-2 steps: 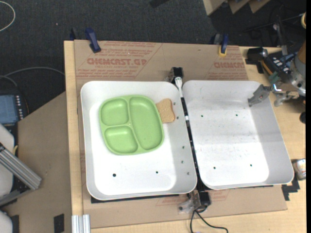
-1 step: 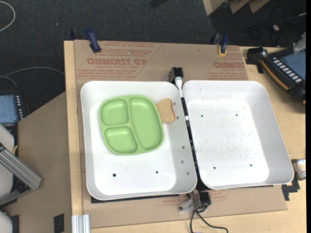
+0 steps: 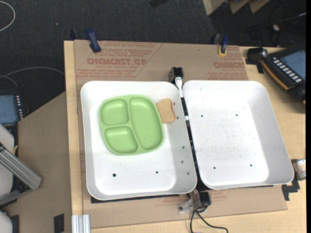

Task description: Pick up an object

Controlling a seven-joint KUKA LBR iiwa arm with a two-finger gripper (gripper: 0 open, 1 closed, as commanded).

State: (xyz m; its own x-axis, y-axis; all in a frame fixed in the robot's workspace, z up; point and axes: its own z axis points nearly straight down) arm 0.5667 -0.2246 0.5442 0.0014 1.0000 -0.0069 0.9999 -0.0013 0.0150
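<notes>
Green plastic forms the divided plate (image 3: pixel 131 124), which lies flat in the upper part of the left bin (image 3: pixel 131 178). The plate has three compartments: one at upper left, one at lower left, and one long compartment down its right side. A tan, flat, biscuit-like object (image 3: pixel 166 110) rests on the bin floor against the plate's upper right rim, touching it, between the plate and the bin's right wall.

The right bin (image 3: pixel 233 135) sits just beside the left bin, their inner rims meeting along a dark seam. Its white floor carries fine dark speckling and a few small dark dots.

Both bins rest on a brown cardboard sheet (image 3: pixel 121 57) printed with red lettering. The sheet lies on the desk (image 3: pixel 46 140). A blue clamp (image 3: pixel 92 40) grips the sheet's far edge at left, and a clamp with a yellow part (image 3: pixel 223 46) grips it at right. A small black and white fixture (image 3: pixel 177 75) stands at the far end of the seam between the bins. Thin cables (image 3: pixel 199 212) trail from the near end of the seam.
</notes>
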